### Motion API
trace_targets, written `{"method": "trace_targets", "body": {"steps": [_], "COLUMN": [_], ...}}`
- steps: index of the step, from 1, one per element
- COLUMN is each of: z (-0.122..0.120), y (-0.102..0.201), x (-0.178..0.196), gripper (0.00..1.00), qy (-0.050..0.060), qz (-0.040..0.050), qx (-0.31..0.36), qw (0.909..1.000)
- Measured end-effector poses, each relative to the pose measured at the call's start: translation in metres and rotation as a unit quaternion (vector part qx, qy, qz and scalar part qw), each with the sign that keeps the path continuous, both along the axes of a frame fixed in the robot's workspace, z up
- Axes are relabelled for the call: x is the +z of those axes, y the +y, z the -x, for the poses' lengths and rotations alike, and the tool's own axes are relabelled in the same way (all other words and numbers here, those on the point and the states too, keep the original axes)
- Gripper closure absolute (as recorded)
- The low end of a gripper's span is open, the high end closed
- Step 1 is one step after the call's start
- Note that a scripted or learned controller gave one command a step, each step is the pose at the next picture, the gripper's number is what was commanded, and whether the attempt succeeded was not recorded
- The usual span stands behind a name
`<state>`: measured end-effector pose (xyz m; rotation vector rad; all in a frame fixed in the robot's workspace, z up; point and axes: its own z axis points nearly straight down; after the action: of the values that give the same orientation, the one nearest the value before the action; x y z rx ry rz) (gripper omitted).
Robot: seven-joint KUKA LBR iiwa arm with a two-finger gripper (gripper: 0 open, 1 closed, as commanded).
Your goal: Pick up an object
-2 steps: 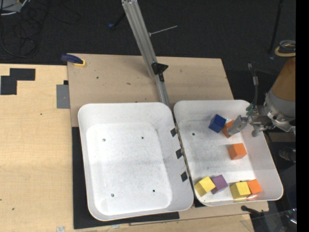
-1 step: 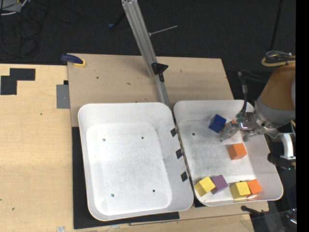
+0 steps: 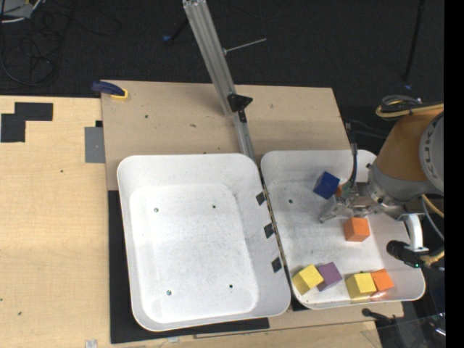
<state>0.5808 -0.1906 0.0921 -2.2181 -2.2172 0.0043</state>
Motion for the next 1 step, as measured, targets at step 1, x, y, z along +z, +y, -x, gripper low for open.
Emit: {"method": "trace_targets", "body": {"steps": [1], "z": [-0.0002], "y": [-0.0016], "x": [0.0121], "gripper": [1.00], "qy": [-0.001], "qz": [0.0004], "qx": [-0.002], "qw": [1.0000]}}
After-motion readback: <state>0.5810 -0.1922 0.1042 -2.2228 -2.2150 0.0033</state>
